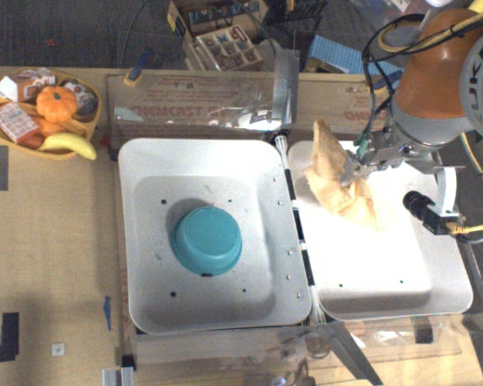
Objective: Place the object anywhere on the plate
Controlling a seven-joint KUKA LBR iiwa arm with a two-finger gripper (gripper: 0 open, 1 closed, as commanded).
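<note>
The gripper (356, 170) pinches a tan cloth (332, 175) (crumpled) above the right bin (386, 272). Its long axis runs upper-left to lower-right. A teal plate (208, 240) sits in the left bin (145, 215).

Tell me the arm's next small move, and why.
Probably lift straight up. The gripper sits at the tan crumpled object in the right bin, while the teal plate lies in the left bin; the object must clear the rims between them.

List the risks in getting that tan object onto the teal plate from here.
The tan object is limp and crumpled at the gripper; the grip looks partial, so it may slip. The teal plate sits in the other bin, so the load could snag on the raised rims between them.
</note>
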